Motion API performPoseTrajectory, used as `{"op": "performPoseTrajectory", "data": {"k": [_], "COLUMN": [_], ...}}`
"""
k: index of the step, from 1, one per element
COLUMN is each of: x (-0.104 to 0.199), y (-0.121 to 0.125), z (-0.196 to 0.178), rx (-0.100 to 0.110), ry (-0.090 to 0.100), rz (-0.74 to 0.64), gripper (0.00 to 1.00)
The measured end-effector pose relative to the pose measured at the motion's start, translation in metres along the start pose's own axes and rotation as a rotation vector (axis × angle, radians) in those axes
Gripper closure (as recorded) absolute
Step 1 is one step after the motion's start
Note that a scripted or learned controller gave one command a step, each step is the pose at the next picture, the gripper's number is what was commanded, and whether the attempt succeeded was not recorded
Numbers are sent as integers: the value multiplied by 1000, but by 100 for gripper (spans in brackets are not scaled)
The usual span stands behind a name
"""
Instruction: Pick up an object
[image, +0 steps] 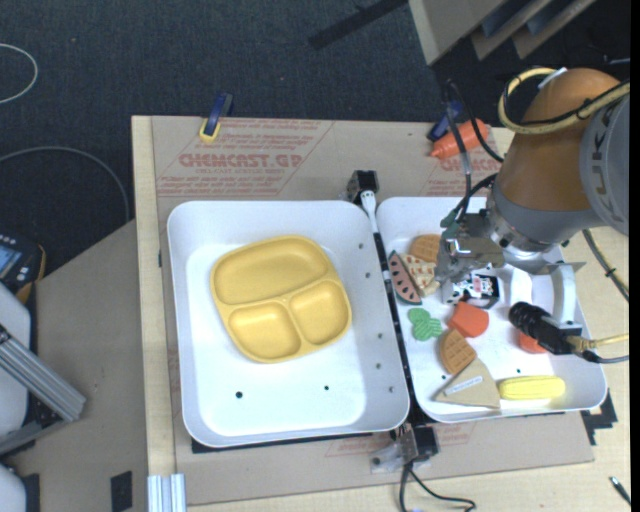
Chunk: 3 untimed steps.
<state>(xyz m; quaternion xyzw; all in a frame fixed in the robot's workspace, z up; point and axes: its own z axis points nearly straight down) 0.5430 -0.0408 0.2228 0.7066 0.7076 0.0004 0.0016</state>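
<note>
**Claw sitting low in right bin, grip state unclear**

Left bin (190, 300) is holding a yellow divided plate (280, 298), lying flat near its middle. A black clip (362, 185) is sitting at the top of the seam between the bins.

Right bin (590, 385) is carrying the toy food: watermelon slice (405, 278) along the left wall, waffle piece (424, 262) just beside it, green piece (424, 324) below, orange-red round piece (469, 320) next to that, brown cookie (456, 351), tan wedge (472, 385) and yellow piece (530, 388) near the front edge.

Arm is reaching in from the right; claw (458, 262) is hanging over the waffle piece and a black-and-white item (478, 290). Can't tell how far it's open or whether it's gripping anything; the wrist is blocking the fingers.
</note>
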Motion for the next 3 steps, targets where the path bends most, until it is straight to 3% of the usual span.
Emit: {"op": "performPoseTrajectory", "data": {"k": [1,2,3], "x": [-4,-7,-6], "y": [-12,-13,-1], "z": [-10,7,7], "rx": [3,7,0], "ry": [2,2,1], "rz": [1,2,0], "gripper": [100,100,100]}}
